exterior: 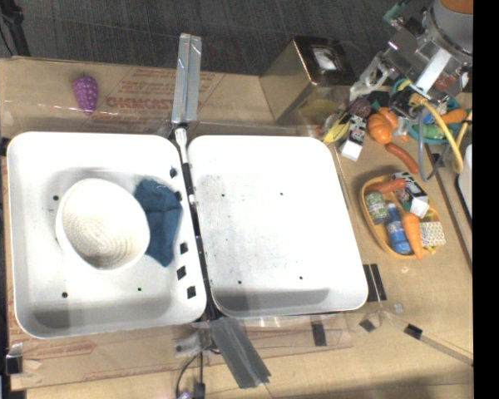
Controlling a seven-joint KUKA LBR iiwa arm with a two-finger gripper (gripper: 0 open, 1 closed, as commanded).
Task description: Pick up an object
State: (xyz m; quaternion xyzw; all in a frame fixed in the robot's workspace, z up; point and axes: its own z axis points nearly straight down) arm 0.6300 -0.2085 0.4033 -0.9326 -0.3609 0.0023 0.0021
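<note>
White left bin (33, 306): holds a cream woven hat (104, 223), dome up, left of centre; a blue cloth (160, 219) lies crumpled just beside it on the right, touching its brim, close to the divider.
White right bin (341, 264): bare floor with faint specks.
Bench, right of the bins: small yellow basket (368, 214) of toy food, including an orange carrot (413, 233).
Bench, farther right: loose heap of toys (391, 127) and cables.
Bench, far left: purple grape-like toy (86, 92) on cardboard.
Far centre: brown box (309, 77).
Far right corner: arm wrist and gripper (428, 61) above the toy heap, well apart from both bins; jaw state cannot be told.
</note>
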